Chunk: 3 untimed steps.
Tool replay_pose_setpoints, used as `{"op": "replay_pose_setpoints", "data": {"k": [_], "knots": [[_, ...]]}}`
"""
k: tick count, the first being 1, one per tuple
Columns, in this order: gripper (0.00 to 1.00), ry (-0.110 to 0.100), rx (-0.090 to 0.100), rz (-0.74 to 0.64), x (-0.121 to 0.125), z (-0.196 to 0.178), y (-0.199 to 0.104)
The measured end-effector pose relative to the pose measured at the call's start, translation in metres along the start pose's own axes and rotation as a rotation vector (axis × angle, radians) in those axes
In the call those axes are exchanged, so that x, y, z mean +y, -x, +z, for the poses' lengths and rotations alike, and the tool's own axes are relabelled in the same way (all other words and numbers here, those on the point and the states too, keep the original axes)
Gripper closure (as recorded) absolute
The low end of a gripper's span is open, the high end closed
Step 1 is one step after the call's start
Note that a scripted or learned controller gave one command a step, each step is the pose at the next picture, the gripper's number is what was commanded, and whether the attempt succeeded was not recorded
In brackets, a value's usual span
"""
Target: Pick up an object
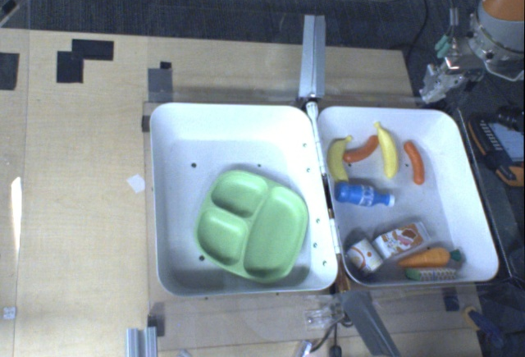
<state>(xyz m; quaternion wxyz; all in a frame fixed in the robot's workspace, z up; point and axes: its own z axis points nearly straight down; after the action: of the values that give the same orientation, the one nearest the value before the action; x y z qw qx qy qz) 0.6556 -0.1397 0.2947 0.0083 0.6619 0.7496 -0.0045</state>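
A cluster of small toy foods lies in the right shallow white bin [472, 175]: two yellow plastic bananas, one [338, 157] near the bin's left wall and a longer one [387, 148] further right, with a red-orange sausage [362, 151] lying between them and touching both, and a second red-orange sausage [415, 162] set apart to the right. Below them a blue plastic bottle with a white cap [363, 196] lies on its side, and along the near edge sit a small white-and-brown cup [362, 255], a brown-and-white carton [401, 240] and an orange carrot with a green top [428, 258]. The left shallow white bin [176, 142] holds a light green plastic divided tray [252, 224]. The gripper [443, 76] hangs beyond the right bin's far corner, above the dark floor, holding nothing; whether its fingers are parted cannot be told.
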Motion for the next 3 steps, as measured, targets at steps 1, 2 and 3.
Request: {"op": "replay_pose_setpoints", "data": {"k": [1,2,3], "knots": [[1.0,0.001,-0.002,-0.007,0.002,-0.008,0.0],[1.0,0.002,-0.005,-0.013,0.005,-0.017,0.0],[1.0,0.003,-0.007,-0.019,0.008,-0.025,0.0]]}}
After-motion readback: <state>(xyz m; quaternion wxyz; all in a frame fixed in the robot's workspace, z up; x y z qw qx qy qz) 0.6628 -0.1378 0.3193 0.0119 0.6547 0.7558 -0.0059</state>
